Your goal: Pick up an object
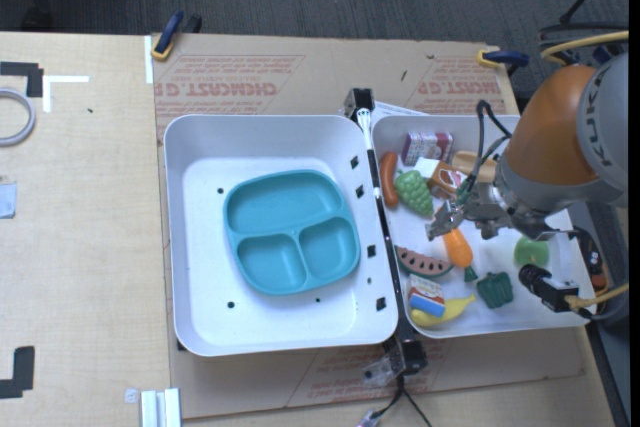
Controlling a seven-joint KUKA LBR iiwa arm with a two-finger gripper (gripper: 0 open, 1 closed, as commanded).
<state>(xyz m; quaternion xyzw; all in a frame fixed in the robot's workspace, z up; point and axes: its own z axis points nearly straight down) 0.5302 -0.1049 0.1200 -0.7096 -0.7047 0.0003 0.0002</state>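
My gripper [452, 218]: down in the right bin [560, 315], over the toy food; I cannot tell how it is set.
Carrot [458, 247]: just beside my gripper at 5 o'clock.
Lettuce [413, 191]: near my gripper at 10 o'clock.
Watermelon slice [424, 264]: at 7 o'clock.
Banana [443, 311]: at 6 o'clock, by the bin's near wall.
Left bin [190, 215]: holds a teal divided plate [290, 231].

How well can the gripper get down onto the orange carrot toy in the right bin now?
Probably yes. The gripper hangs just above the orange carrot toy, with nothing lying over it. The watermelon slice toy sits close beside it and might get nudged.
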